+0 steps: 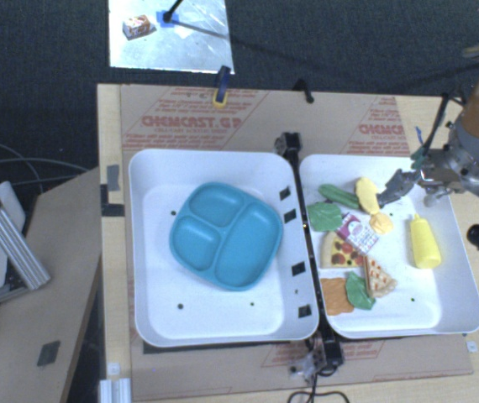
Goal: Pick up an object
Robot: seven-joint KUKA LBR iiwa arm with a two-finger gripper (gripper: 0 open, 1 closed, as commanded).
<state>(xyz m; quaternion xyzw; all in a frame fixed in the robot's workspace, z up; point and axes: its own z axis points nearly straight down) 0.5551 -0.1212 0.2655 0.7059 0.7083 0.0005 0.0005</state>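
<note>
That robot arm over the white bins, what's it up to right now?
The arm's gripper hangs over the right bin, beside a yellow toy at the top of a pile of play food: pizza slices, green pieces and a yellow bottle. Nothing is lifted yet. The left bin holds a blue divided plate, untouched.

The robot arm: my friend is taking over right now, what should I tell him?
Pincer: hanging over the top of the right bin, near the yellow corn; whether it is open or shut can't be told, and nothing is seen in it.
Toys: corn, yellow bottle, pizza slices and green bits all lie in the right bin. The blue plate sits in the left bin.
Done: nothing lifted yet.
Left: grab one toy and lift it.
</note>
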